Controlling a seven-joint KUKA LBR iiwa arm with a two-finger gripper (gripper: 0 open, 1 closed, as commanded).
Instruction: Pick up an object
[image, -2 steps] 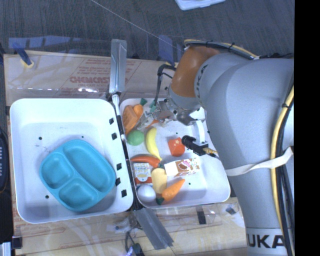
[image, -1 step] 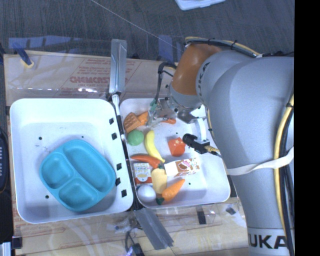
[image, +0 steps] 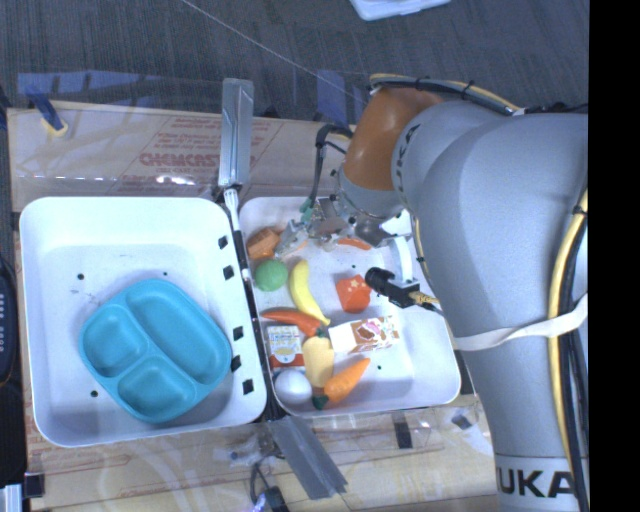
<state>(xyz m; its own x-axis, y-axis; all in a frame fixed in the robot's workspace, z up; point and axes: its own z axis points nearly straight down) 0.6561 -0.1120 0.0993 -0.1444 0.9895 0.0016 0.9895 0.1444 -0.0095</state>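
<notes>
My gripper (image: 303, 228) hangs low over the far left corner of the right bin (image: 437, 350), under the orange wrist band. Just to its left lies an orange round item (image: 263, 243), close to the gripper tip; contact cannot be judged. In front of it sit a green ball (image: 270, 275) and a yellow banana (image: 303, 290). A red pepper-like piece (image: 353, 293) lies to the right of the banana. Nothing is visibly lifted off the bin floor.
Nearer the front of the right bin lie a red chili (image: 293, 320), a small printed box (image: 365, 334), a yellow fruit (image: 317, 360), a carrot (image: 345, 380) and a white egg (image: 293, 385). The left bin (image: 60, 240) holds a blue divided plate (image: 155, 345).
</notes>
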